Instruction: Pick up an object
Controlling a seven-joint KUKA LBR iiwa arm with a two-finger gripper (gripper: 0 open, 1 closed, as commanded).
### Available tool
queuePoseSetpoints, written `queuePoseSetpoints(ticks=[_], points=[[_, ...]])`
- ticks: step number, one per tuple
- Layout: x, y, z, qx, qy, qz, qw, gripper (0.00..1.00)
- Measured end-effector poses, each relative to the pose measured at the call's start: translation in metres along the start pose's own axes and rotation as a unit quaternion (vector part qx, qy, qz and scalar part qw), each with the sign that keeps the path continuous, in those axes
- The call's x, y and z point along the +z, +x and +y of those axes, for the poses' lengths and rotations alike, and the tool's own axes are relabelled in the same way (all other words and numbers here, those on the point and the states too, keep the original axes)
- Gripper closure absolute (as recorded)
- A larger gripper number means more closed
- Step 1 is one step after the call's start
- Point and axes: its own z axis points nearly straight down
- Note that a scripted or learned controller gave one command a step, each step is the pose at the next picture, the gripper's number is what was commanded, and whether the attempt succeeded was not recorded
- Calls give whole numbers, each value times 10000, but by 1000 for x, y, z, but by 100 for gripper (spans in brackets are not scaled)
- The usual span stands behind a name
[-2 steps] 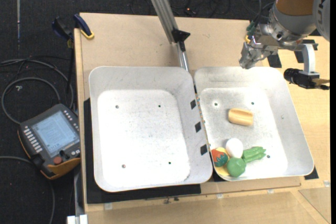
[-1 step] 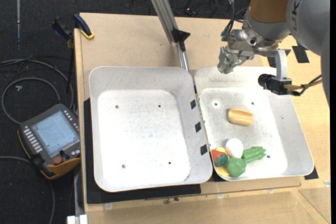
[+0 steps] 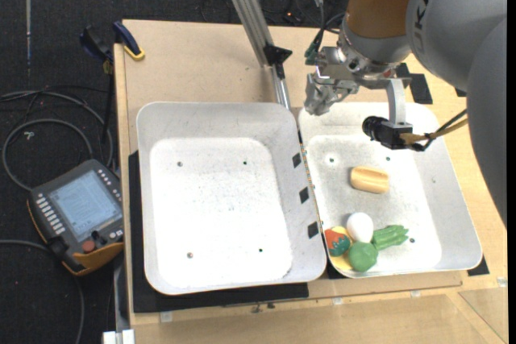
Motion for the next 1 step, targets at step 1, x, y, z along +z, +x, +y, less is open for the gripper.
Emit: queuePoseSetpoints(ticks=[1], points=[[11, 49, 11, 6, -10, -3, 10000, 100]])
